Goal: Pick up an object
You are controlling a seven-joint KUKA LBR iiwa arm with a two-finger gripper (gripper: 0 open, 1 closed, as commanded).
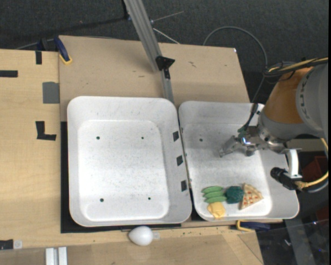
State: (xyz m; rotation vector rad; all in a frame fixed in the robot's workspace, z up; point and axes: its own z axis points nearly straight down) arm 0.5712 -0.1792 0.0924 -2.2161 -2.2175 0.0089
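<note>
Nothing is being carried yet: the grey two-finger gripper, grip state unclear, is hovering mid right white bin, toy foods lying untouched at its near edge.

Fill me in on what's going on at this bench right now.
A grey arm with an orange band reaches in from the right, its gripper over the middle of the right bin. Nothing shows between its fingers. A green toy, a yellow piece, a dark teal piece and a pizza slice toy sit clustered at that bin's near edge. A white egg-shaped object lies outside the bins.
</note>
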